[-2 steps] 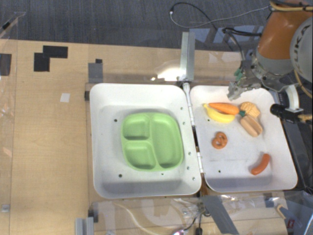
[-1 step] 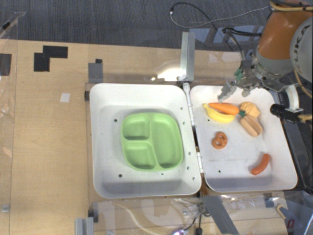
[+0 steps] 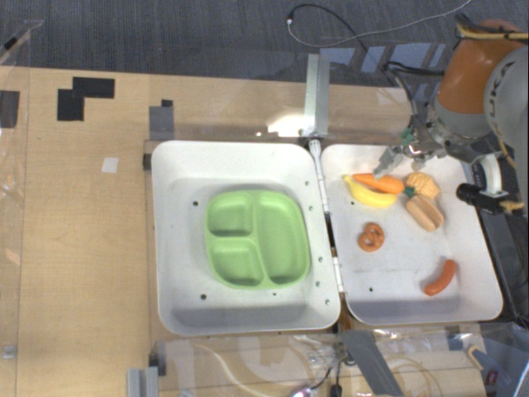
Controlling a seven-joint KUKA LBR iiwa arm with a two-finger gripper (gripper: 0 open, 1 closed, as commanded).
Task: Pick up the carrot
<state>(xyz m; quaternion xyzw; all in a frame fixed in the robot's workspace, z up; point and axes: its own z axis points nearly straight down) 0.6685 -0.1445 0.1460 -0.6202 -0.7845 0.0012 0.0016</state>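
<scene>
The carrot is orange with a green stem end. It lies across a yellow banana in the back part of the right bin. My gripper hangs just above and behind the carrot's right half. Its fingers are spread open with nothing between them. One fingertip points down close to the carrot's top edge; I cannot tell whether it touches.
To the right of the carrot sit a yellow corn-like piece and a hot dog bun. A pretzel and a red sausage lie nearer the front. The left bin holds a green divided plate.
</scene>
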